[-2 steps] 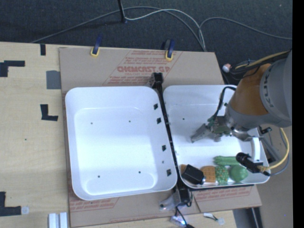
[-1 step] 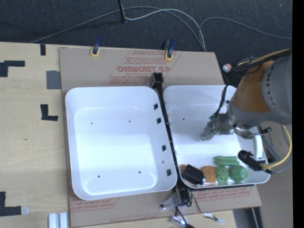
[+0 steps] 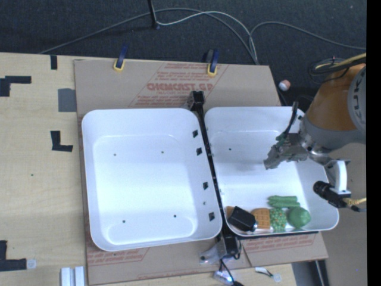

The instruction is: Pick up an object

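Camera view, taking the right bin [image 3: 250,121] as landmark. Right bin: shallow, white, touching the left bin [image 3: 143,177] along a black divider strip [image 3: 205,159]. Contents, all along the right bin's near wall, in a row from the divider outward: one black block [image 3: 242,218], tilted; one orange-tan piece [image 3: 261,218] just beside it; one green textured piece [image 3: 278,219]; one round green item [image 3: 299,217]; one long green item [image 3: 283,201] lying just behind that row. Gripper [image 3: 278,156]: dark, over the right bin's middle floor on its outer side, well apart from the row of items, nothing seen between its fingers; how far they stand apart cannot be told. Arm [image 3: 339,109]: grey with orange band, entering over the right bin's outer wall.
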{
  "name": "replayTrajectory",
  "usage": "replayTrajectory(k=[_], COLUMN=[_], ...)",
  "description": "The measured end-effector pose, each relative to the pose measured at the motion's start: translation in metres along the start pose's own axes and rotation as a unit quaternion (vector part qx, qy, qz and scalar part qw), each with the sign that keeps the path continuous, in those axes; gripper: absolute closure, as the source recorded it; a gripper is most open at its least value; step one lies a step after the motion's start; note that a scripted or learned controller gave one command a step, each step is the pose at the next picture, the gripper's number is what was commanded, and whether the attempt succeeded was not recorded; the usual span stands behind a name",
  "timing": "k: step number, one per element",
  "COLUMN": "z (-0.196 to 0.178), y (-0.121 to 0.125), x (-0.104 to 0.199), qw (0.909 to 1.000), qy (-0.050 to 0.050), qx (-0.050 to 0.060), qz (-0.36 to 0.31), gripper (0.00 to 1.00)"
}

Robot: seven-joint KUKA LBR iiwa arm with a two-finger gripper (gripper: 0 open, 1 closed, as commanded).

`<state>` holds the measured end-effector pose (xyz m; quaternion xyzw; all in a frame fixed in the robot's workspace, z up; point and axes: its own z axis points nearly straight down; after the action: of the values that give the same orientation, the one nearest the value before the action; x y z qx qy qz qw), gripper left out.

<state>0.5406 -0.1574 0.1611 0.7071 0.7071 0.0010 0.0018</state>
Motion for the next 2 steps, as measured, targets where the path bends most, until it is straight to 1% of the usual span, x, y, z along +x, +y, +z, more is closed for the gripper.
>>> replayTrajectory(k=[1, 2], z=[-0.042, -0.095], y=[0.002, 0.002], x=[-0.004, -0.004], qw=[1.0000, 1.0000], qy=[0.000, 0.000], qx=[0.001, 0.000], qz=[0.000, 0.000], gripper=[1.00, 1.00])
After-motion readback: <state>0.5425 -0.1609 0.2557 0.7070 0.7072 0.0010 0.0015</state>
